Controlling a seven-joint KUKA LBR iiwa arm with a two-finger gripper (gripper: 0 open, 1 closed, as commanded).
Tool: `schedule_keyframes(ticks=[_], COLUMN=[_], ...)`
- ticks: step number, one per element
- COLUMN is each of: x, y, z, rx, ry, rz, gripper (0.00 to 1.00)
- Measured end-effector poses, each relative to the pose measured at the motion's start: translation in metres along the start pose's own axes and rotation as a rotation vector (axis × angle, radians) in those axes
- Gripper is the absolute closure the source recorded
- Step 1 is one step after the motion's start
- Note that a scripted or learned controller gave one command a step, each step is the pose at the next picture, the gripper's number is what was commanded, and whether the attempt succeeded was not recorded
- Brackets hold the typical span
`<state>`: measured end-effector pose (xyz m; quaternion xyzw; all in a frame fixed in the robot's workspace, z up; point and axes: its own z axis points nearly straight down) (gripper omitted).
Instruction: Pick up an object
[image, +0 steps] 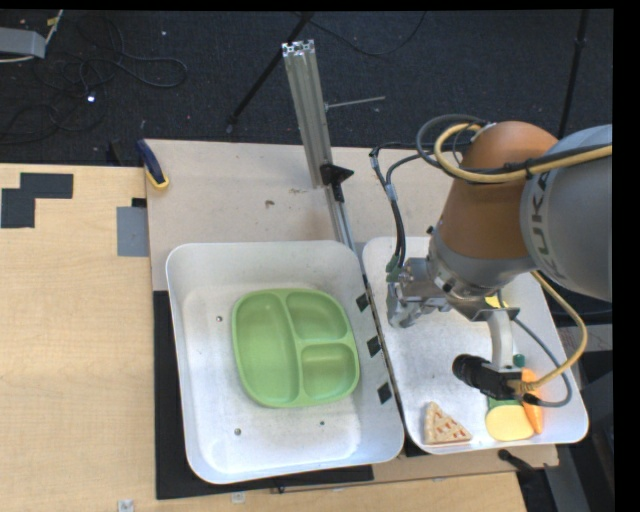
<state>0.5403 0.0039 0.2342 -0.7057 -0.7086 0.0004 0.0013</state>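
Note:
My gripper (408, 306) hangs over the near-left part of the right bin (432, 350), close to the wall it shares with the left bin. Nothing shows in its grasp. A tan triangular waffle-like piece (445, 426) lies at the front of the right bin, well below the gripper in the view. Beside it on the right rests a yellow rounded object (509, 423), with a small orange piece (533, 412) against its right side. The arm's orange band and grey wrist cover the back of the right bin.
The left bin (200, 300) holds a green divided plate (295, 346) near its middle. A metal post (312, 120) rises behind the bins. A wooden bench surface (70, 340) lies to the left.

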Motion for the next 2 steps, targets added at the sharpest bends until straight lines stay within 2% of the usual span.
schedule_keyframes(ticks=[1, 2], x=[0.058, 0.099], y=[0.013, 0.026], z=[0.002, 0.006], rx=[0.0, 0.0], ry=[-0.002, -0.001], rz=[0.0, 0.0], gripper=[1.0, 1.0])
